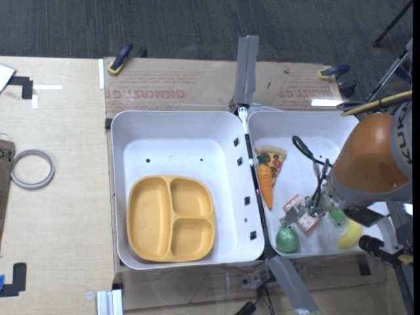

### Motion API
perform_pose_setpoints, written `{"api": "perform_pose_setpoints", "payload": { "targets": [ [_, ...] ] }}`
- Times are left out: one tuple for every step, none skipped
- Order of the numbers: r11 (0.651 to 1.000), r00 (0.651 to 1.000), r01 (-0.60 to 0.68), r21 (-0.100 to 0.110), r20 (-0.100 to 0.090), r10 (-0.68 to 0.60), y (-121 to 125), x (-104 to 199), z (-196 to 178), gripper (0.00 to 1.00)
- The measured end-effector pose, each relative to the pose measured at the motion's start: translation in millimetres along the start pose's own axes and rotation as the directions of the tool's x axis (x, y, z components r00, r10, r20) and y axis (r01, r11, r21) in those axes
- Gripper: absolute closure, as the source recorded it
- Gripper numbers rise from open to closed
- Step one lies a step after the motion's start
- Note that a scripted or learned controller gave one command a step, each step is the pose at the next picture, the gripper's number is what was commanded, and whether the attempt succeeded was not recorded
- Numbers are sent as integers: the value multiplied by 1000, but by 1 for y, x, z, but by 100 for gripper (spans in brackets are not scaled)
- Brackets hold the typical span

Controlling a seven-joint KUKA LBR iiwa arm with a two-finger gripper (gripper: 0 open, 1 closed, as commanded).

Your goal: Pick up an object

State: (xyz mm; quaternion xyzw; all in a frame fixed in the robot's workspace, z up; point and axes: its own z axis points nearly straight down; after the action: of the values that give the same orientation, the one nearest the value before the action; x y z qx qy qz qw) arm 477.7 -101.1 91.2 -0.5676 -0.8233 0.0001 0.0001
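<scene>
The right bin [308, 131] holds several toy foods. An orange carrot [264, 181] lies beside a pizza slice [271, 157] near the bin's left wall. A green apple [287, 239] sits at the front, and a yellow lemon [349, 235] rests at the front right by a small green piece [337, 216]. A red and white packet [298, 214] lies in the middle. My gripper [313, 209] hangs low right over the packet's right end, under the orange wrist band [371, 155]. Whether it touches the packet is not visible.
The left bin [131, 136] carries a yellow divided plate [172, 218]. A roll of tape [30, 168] lies on the wooden bench at the far left. Cardboard and blue clamps [121, 58] sit behind the bins. A black cable [305, 148] curls in the right bin.
</scene>
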Motion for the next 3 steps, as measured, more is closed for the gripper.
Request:
{"api": "perform_pose_setpoints", "payload": {
  "targets": [
    [916, 916, -402, 0, 1, 402, 12, 31, -100, 0],
    [964, 964, -265, -1, 2, 265, 12, 29, -115, 0],
    [945, 945, -328, 3, 0, 328, 0, 3, -1, 0]
  ]
}}
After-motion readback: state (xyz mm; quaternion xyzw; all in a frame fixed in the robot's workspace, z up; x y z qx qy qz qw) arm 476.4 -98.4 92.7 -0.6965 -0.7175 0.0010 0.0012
